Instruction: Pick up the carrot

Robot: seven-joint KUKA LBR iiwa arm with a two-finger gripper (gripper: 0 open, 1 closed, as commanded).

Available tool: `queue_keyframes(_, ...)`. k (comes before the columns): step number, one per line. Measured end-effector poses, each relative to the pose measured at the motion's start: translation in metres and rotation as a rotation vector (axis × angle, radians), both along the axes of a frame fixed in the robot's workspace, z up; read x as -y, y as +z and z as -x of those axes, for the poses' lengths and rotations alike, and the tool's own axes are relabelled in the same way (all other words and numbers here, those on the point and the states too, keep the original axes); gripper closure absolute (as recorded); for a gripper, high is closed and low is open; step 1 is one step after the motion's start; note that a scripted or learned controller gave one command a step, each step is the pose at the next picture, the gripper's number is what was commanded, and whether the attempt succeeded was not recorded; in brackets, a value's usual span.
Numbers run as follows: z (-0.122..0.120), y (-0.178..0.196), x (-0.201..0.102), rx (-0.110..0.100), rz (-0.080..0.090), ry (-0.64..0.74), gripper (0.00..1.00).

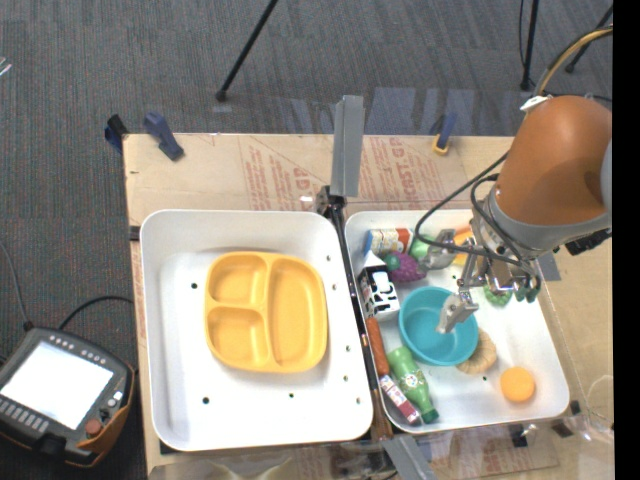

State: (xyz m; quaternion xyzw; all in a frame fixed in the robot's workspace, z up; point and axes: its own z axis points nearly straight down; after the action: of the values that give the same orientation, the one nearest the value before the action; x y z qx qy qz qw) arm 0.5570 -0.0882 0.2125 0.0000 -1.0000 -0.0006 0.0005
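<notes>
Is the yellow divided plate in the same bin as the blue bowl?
No, the yellow divided plate lies in the left bin, while the blue bowl sits in the right bin.

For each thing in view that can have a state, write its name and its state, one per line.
Yellow tray: flat in the left bin, compartments bare.
Blue bowl: upright in the right bin.
Green bottle: lying on its side.
Carrot: lying along the right bin's left wall.
End effector: hanging over the blue bowl.

Bulbous orange band point(555, 158), grey wrist, black cables, pale metal tool point(458, 313)
</notes>
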Motion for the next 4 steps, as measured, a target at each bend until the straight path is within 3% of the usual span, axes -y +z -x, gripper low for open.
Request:
queue_keyframes(1,0.022,-0.049,0.049,-0.004,0.000,-0.002,0.00)
queue_keyframes(2,0.064,-0.127,0.091,-0.002,-0.002,0.051,0.00)
queue_keyframes(3,0.078,-0.126,0.071,-0.001,-0.002,0.057,0.00)
queue_keyframes(4,0.075,-0.114,0.070,0.007,0.001,0.062,1.00)
